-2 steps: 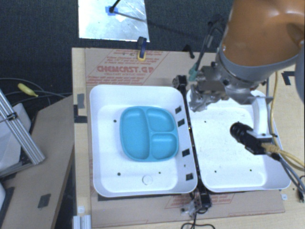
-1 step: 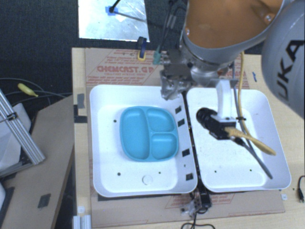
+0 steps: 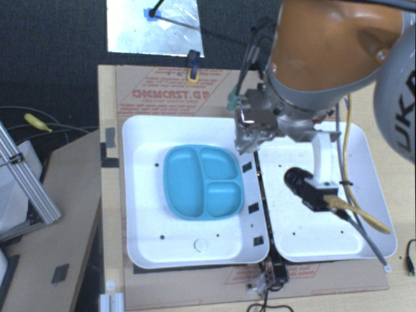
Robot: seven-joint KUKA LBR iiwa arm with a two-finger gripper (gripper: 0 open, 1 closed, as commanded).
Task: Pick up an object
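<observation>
Item 1, left bin (image 3: 140, 194): shallow, white. It held one blue divided plate (image 3: 203, 182) of three compartments, lying flat near the bin's middle. I took this as the thing to pick.

Item 2, my tool (image 3: 246, 142): hung at the left bin's right rim, by the ridge between the two bins. It was just beside the plate's upper right corner as the camera saw it. Touching or apart: could not tell. Open or closed: could not tell. Nothing was seen gripped.

Item 3, right bin (image 3: 305, 236): white, set against the left bin, to the right of my tool.

Status: pick not done, plate unlifted in its bin. Left, by my judgement: settle on the plate's rim, close, raise.
</observation>
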